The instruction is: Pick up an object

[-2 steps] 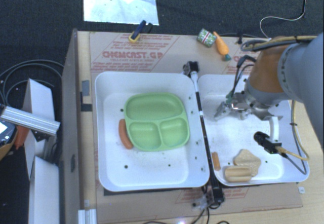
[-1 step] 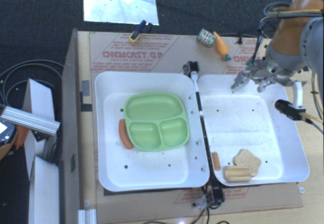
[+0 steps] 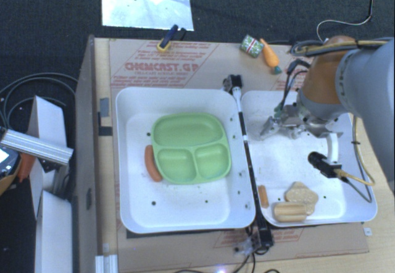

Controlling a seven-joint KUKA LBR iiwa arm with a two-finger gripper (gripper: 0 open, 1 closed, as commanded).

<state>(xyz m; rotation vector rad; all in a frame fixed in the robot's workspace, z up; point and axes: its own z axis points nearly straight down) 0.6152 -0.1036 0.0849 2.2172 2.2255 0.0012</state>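
The arm (image 3: 345, 74) reaches over the right bin (image 3: 358, 204), with the gripper (image 3: 281, 125) low near that bin's back left corner; I cannot tell its state. Near the bin's front edge lie a biscuit (image 3: 301, 194), a bread stick (image 3: 290, 211) touching it, and a small carrot (image 3: 263, 196) by the front left corner. In the left bin (image 3: 133, 204), a green divided plate (image 3: 191, 147) sits centrally, a sausage (image 3: 151, 163) just beside its left edge.
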